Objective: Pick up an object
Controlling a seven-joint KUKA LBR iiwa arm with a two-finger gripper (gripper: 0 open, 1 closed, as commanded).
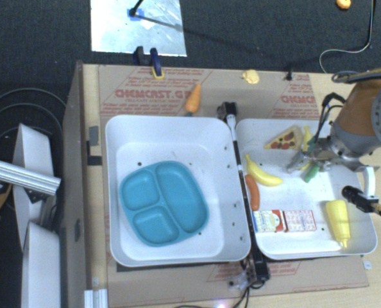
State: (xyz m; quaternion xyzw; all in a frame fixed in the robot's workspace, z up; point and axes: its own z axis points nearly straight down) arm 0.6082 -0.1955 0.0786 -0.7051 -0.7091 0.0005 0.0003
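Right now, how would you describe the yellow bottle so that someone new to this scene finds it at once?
Look at the right-hand white bin, the one the arm reaches into. The yellow bottle lies by that bin's lower right corner, just right of the milk carton. Unlike the curved banana higher up, it is straight and thick, narrowing to a nozzle.

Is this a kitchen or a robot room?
Most likely a robot lab, not a kitchen. A grey and orange robot arm reaches over two white bins on a cardboard-covered bench. The food looks like toys: a banana, a pizza slice. Cables lie on the dark carpet.
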